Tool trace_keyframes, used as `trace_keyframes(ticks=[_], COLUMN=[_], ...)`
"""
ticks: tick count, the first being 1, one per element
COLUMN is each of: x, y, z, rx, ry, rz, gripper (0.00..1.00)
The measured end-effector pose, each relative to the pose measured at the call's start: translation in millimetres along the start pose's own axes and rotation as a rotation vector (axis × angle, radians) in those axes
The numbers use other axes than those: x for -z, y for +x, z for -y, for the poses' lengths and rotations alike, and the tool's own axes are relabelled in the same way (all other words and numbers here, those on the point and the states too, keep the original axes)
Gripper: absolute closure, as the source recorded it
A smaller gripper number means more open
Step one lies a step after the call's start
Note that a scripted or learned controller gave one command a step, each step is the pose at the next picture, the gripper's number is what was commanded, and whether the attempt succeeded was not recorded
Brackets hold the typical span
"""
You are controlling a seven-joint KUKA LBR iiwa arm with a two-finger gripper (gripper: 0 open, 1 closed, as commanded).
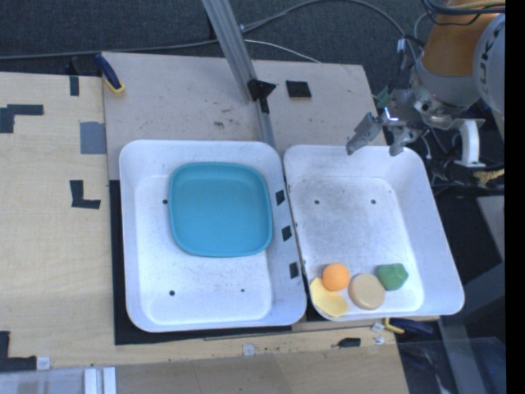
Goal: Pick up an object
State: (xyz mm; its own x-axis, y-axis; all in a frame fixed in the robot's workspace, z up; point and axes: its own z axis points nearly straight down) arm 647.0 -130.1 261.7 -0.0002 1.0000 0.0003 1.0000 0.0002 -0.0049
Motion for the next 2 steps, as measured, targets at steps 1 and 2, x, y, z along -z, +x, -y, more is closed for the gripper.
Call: trace_keyframes(ticks=[1,2], x=[3,-59], y=[0,3], z=[-1,-5], rx=[0.000,0.001], ry=[-0.005,0.001], rz=[0.000,0.000], gripper=[0.00,0.00])
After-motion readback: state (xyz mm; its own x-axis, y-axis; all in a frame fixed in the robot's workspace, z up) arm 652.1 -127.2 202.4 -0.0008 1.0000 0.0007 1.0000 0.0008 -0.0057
